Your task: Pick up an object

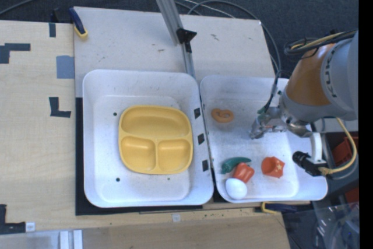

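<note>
The right bin (233, 87) holds several small objects. A tan pretzel-like piece (222, 116) lies near its left wall. Toward the front lie a green piece (234, 162), a red-orange piece (243, 172), a white egg shape (236, 188) and a red-orange block (272, 167). My gripper (259, 128) hangs low over the bin's floor in the right half, right of the tan piece and above the red-orange block. Nothing shows between its fingertips.
The left bin (93, 125) holds a yellow divided tray (155, 139). A metal post (166, 0) slants across the bench behind the bins. The grey and orange arm (317, 84) covers the right bin's far right side.
</note>
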`<control>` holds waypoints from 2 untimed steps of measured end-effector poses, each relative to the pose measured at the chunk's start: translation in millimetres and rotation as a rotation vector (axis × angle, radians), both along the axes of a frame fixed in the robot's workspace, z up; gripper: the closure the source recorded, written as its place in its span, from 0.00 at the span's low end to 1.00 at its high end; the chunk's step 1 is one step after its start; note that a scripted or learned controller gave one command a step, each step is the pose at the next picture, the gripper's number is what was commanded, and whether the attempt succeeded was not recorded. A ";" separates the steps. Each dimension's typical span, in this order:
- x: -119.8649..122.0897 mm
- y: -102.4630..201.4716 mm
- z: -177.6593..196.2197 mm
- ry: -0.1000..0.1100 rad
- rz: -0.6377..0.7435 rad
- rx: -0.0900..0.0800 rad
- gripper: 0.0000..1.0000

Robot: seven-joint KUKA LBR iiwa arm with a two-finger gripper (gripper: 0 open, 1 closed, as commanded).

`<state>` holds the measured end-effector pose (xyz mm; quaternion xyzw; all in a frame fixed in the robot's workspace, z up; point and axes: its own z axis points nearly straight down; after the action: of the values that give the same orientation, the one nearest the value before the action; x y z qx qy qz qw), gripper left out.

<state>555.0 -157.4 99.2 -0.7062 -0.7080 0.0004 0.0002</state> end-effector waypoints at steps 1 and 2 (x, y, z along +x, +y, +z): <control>5.6 5.3 61.1 -0.006 0.000 -0.001 1.00; 10.2 6.7 104.0 -0.005 -0.001 -0.001 1.00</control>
<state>565.2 -150.8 203.2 -0.7064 -0.7078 -0.0009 -0.0017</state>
